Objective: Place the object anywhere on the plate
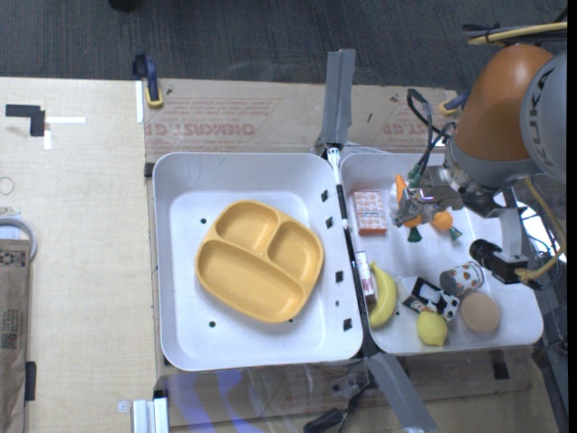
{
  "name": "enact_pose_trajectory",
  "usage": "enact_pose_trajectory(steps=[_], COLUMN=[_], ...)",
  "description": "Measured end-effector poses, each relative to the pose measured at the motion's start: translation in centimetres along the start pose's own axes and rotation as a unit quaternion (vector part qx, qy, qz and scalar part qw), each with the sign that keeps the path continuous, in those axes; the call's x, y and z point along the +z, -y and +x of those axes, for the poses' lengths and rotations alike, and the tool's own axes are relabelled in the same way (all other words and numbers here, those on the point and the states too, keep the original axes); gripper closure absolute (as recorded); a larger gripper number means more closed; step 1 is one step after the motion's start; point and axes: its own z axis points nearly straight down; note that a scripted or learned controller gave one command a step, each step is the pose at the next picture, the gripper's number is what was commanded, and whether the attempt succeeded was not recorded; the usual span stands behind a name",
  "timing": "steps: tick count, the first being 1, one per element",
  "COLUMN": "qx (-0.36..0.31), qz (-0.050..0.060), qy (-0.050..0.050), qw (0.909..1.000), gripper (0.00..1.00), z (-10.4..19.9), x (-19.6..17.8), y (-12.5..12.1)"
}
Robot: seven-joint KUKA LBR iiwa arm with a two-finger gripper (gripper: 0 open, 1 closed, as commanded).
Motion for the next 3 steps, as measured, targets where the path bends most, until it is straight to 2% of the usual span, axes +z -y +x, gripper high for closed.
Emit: enact_pose_trajectory(steps=[1,2,3], qx=[0.069,-0.046,-0.171], qz=[0.002,0.003,0.002], qy=[0.000,0.000,0.001], qw=[0.9976,0.9990,0.9853], gripper=[1.00,1.00,1.00], z=[11.8,18.1,25.1], x=[0.1,3.7,6.4], y=[3.3,4.6,1.7])
